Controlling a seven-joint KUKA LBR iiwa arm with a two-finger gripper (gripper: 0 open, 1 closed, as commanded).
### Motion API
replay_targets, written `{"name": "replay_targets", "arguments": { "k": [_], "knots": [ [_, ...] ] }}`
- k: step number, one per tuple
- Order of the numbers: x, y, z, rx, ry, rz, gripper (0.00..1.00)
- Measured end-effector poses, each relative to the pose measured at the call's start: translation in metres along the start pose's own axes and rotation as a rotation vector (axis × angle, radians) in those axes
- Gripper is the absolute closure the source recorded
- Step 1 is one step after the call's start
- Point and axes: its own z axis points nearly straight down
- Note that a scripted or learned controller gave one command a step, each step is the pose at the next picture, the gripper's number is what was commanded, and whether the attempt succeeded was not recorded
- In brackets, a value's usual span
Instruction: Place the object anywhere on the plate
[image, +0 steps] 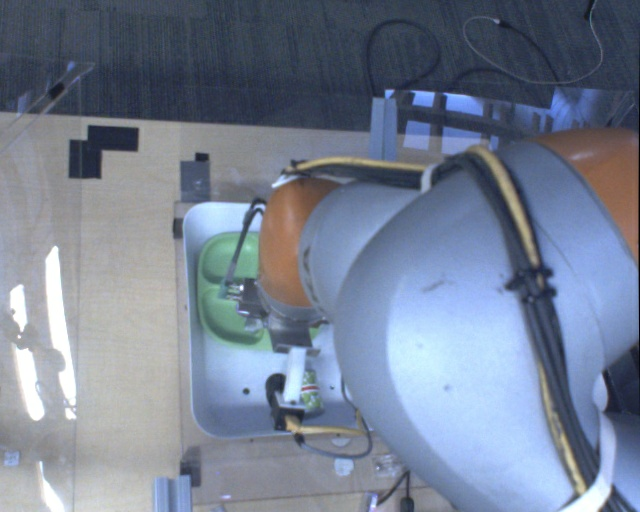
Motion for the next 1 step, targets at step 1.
{"name": "replay_targets", "arguments": {
  "k": [1],
  "knots": [
    [0.0118, -0.0210, -0.0021, 0.002, 0.003, 0.426, 1.00]
  ]
}}
